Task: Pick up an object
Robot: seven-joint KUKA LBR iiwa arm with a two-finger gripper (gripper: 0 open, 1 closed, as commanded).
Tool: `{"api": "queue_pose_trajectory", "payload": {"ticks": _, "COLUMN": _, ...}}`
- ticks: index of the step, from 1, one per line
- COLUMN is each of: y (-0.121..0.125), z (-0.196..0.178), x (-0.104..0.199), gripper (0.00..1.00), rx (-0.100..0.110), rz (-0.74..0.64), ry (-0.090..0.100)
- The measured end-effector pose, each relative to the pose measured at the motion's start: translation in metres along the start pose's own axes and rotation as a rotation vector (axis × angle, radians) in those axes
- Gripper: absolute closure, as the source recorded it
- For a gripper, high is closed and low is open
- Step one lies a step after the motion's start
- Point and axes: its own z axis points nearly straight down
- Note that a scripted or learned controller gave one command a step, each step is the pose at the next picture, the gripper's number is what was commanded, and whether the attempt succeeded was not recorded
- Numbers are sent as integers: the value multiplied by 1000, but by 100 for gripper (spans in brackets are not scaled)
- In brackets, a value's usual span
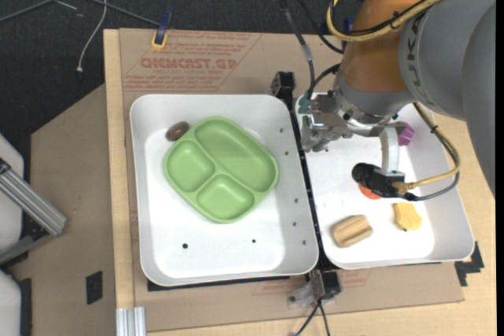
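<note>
Camera view looks down on two shallow white bins side by side on a brown cardboard-covered table [189, 63]. The big grey arm with the orange band [394, 20] comes in from the upper right of the frame. Its hand [319, 128] hangs low over the upper left corner of the right white bin [441, 248], close to the wall between the two bins. From this angle you cannot tell if the hand is spread apart or pressed together, and nothing can be seen held in it.

It looks like the picking step is not done yet. The things to pick lie lower in the right bin: a tan bread-shaped block [350, 230] near the bottom middle, a small yellow lumpy piece [407, 216] just to its right, a small orange-red thing [367, 187] above them, and a little purple thing [405, 134] by the upper right side. The tan block lies in the clear, so it looks the easiest. For the next move the hand needs to go toward the bottom of the frame, line up over one thing, and come down around it.

The left white bin [157, 248] holds a green plastic plate with three sections [222, 168], and a small brown oval thing [177, 131] sits just beside the plate's upper left edge. The bin wall stands right next to the hand and could get bumped.
</note>
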Motion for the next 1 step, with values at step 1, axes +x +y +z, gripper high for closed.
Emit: {"api": "queue_pose_trajectory", "payload": {"ticks": 1, "y": 4, "z": 6, "x": 52, "gripper": 100, "rx": 1, "rz": 1, "ry": -1}}
